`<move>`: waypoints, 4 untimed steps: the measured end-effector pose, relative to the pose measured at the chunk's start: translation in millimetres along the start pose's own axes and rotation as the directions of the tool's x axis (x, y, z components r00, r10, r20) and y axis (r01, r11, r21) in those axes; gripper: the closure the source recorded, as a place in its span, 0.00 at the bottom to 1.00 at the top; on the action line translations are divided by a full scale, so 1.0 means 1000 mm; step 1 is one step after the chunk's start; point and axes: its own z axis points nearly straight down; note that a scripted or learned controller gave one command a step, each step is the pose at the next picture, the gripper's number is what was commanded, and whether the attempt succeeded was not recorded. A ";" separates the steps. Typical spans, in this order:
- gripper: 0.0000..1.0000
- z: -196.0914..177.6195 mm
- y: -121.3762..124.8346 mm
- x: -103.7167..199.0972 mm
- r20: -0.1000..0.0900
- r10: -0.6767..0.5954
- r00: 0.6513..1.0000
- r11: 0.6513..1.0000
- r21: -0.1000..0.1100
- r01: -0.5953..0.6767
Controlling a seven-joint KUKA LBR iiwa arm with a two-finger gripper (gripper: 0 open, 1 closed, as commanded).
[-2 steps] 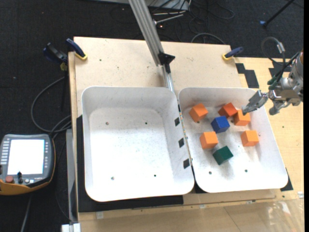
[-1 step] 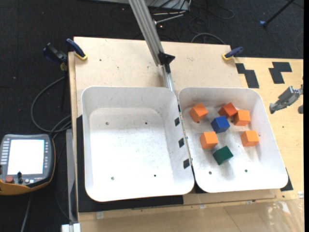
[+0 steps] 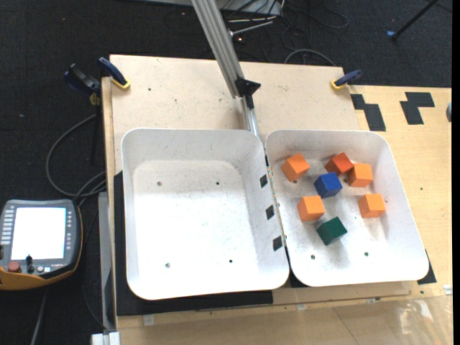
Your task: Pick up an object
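Note:
The right bin (image 3: 402, 250) holds several small blocks. An orange block (image 3: 295, 167) lies toward its upper left. A red-orange block (image 3: 339, 164) touches another orange block (image 3: 361, 175) near the upper middle. A blue block (image 3: 328, 185) sits just below them. Lower down are an orange block (image 3: 311, 208), a dark green block (image 3: 331, 230) and, to the right, one more orange block (image 3: 371, 205).
The left bin (image 3: 136, 192) sits beside the right one on the wooden bench (image 3: 180, 92). A slanted metal pole (image 3: 219, 38) crosses above the bench's far side. A teach pendant (image 3: 37, 243) lies on the floor at the left. Clamps (image 3: 113, 72) grip the bench's corners.

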 end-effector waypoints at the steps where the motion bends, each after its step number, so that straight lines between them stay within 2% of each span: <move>1: 0.00 0.017 -0.004 0.024 -0.004 0.000 1.000 1.000 0.011 0.000; 2: 0.00 0.004 -0.003 0.081 -0.004 -0.003 1.000 1.000 0.007 0.003; 3: 0.00 0.004 -0.003 0.103 -0.004 -0.001 1.000 1.000 0.009 0.001; 4: 0.00 0.005 0.009 0.066 -0.001 0.008 1.000 1.000 0.009 -0.008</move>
